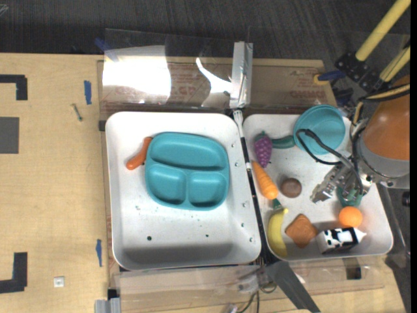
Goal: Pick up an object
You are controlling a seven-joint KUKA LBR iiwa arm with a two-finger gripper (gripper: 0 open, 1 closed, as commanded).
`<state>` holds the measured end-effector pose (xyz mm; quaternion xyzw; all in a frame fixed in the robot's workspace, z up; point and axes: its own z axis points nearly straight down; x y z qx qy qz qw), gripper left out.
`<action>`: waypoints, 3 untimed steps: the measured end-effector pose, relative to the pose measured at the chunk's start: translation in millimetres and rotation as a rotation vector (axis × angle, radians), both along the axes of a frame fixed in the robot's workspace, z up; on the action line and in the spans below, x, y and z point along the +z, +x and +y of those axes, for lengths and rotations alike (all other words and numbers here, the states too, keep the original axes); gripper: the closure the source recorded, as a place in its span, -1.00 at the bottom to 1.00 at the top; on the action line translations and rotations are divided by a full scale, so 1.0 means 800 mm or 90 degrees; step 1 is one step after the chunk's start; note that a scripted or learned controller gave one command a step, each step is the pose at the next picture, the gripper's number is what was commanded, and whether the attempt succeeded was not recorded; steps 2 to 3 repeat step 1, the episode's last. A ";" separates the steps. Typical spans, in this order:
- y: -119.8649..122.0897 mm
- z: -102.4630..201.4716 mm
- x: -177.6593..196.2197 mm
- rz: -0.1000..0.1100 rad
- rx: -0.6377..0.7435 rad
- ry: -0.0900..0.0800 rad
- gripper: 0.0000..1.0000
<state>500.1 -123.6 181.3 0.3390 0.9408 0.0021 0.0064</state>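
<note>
The orange ball [350,216] at five o'clock of my empty, spread gripper [331,189] may roll away, I fear.

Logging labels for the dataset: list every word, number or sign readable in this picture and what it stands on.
No text can be read.
Cardboard strip behind the bins: faint reddish print, too blurred to read.
Same strip's right end: reddish lettering, also too blurred.
Black-and-white block in the right bin: a patch pattern, no letters legible.
</note>
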 end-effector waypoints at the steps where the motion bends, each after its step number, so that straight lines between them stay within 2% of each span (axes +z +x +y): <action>1: -0.003 -0.003 -0.004 0.005 -0.003 0.000 -1.00; 3: -0.003 -0.003 -0.004 0.005 -0.003 0.000 -1.00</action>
